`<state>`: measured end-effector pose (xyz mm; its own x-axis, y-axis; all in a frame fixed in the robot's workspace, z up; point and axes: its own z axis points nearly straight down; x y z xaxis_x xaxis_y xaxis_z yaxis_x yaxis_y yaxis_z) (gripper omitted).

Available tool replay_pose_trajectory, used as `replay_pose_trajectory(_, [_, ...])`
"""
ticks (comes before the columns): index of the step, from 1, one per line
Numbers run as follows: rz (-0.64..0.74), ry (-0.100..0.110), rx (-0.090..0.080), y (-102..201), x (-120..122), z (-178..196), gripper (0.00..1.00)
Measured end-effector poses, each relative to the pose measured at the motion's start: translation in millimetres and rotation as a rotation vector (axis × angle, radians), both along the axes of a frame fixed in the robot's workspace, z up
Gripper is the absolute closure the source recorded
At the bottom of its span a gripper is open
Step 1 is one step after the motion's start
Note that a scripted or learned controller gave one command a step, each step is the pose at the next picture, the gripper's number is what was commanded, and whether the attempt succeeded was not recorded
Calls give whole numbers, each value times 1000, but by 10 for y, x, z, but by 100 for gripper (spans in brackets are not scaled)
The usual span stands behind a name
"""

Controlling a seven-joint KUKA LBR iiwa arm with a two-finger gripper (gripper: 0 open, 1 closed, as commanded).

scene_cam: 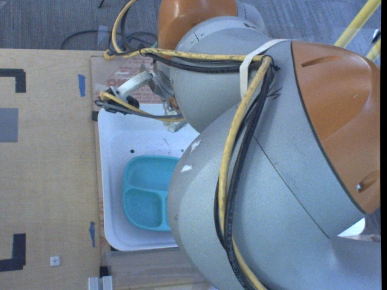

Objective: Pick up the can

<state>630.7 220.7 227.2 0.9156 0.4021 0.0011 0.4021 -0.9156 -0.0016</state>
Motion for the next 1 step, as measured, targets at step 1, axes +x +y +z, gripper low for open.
replay_pose_trajectory(1, [-4, 0, 1, -17, 11, 99, 100])
